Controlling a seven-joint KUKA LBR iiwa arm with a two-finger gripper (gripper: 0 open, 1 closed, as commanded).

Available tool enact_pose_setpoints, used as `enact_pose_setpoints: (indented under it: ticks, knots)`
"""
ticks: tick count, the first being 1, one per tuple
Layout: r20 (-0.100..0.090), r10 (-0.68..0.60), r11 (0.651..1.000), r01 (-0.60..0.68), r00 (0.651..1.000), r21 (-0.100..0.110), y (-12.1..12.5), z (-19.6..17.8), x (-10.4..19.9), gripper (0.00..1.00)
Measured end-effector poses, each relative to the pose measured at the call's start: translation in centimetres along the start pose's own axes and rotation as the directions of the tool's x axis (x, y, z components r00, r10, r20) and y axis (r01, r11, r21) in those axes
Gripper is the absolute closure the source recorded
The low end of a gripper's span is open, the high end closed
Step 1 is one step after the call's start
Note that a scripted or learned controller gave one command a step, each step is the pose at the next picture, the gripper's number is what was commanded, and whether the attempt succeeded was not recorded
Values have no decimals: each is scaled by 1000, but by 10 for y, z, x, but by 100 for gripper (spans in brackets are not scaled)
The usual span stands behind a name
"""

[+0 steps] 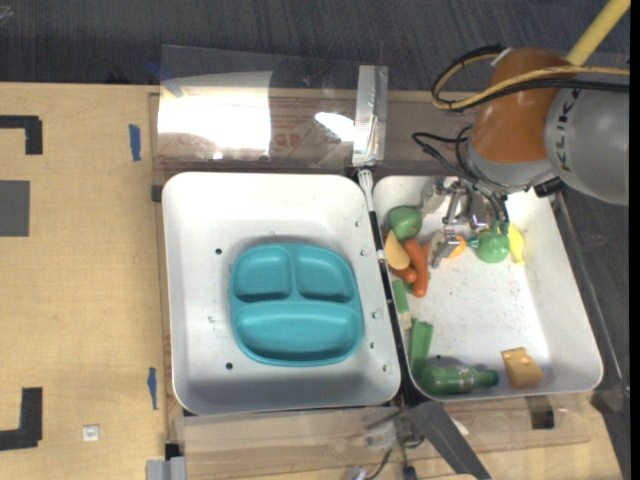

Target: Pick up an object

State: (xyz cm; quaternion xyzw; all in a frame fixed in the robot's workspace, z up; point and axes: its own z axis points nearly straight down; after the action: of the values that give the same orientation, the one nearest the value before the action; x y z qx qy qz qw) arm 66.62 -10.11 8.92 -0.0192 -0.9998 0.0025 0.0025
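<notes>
My gripper [463,230] hangs low over the back of the right bin [560,318], open, with nothing seen between its fingers. A green ball [491,248] lies just to its right, beside a yellow piece [516,243]. A small orange bit [450,251] sits right under it. To its left are a round green fruit [403,220], an orange carrot [416,268] and a tan piece [397,256]. A green bottle [455,375] and a tan block [520,366] lie at the bin's front.
The left bin [190,268] holds a teal divided plate [295,303]. A green strip [420,340] lies along the right bin's left wall. The arm's orange band [515,103] and cables hang over the back right corner. Bare bin floor [500,308] lies mid-bin.
</notes>
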Motion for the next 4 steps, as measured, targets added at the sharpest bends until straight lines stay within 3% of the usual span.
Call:
enact_pose_setpoints:
  ticks: [1, 2, 3, 4]
  knots:
    - [15, -101, 995, 101, 995, -3, 5, 0, 35, 0]
    - [31, -100, 995, 101, 994, -2, 6, -14, 31, 100]
    - [21, -68, 998, 68, 997, -8, 99, -102, 1, 100]
    - [21, 34, 999, -34, 999, -9, 121, -182, 3, 100]
